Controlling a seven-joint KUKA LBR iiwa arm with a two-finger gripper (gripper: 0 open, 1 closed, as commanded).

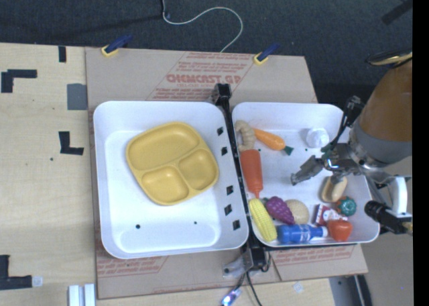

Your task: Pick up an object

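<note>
The right bin point(295, 113) holds several toy foods. Among them are an orange carrot point(270, 139), a red sausage point(252, 171), a yellow corn cob point(261, 219), purple grapes point(279, 209) and a blue bottle point(299, 233). My gripper point(305, 171) hangs over the middle of this bin, pointing left over bare bin floor. It is right of the sausage and just left of a tan bread roll point(333, 189). Nothing shows in its grasp.
A yellow divided plate point(172, 162) lies in the left bin point(114, 224). A white cap point(315, 137), a beige potato point(298, 212), a green ball point(346, 207) and a red fruit point(340, 230) also sit in the right bin. A black divider point(231, 164) runs between the bins.
</note>
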